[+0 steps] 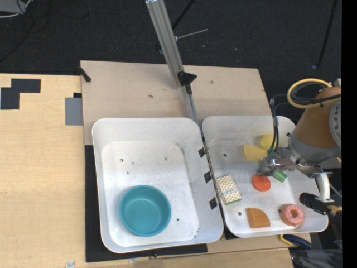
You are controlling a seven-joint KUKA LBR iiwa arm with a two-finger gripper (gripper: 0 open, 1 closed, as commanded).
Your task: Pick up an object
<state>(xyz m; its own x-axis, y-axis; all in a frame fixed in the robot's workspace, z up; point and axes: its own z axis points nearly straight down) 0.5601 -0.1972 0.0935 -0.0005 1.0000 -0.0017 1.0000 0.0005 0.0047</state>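
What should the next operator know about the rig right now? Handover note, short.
Pincer: low in the right bin, among the yellow piece, green piece and red ball; finger state unreadable.
Also in that bin: patterned block, orange wedge, pink donut.
Left bin: teal bowl.
Done: nothing visibly lifted.
Left: grasp and raise one object.
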